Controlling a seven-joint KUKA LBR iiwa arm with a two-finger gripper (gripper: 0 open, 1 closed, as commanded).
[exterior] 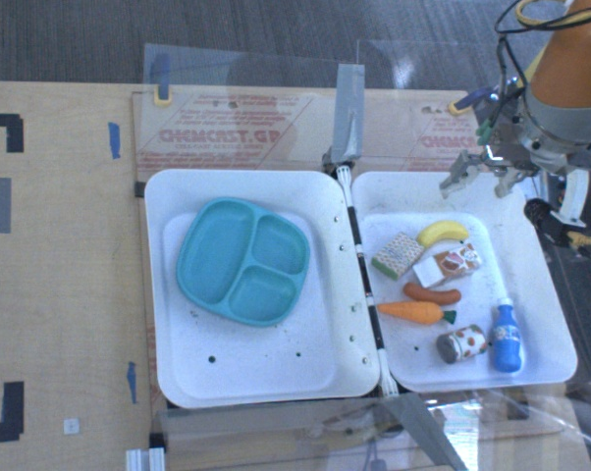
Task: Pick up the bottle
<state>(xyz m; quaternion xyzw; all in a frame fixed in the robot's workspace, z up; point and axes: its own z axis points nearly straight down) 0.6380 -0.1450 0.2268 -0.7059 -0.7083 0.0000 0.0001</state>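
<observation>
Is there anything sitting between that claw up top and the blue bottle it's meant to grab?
Nothing visible blocks it. The claw hangs over the right bin's far edge, and the bottle lies near the bin's front right corner. The banana and other items sit further left; only the small can lies close beside the bottle.
</observation>
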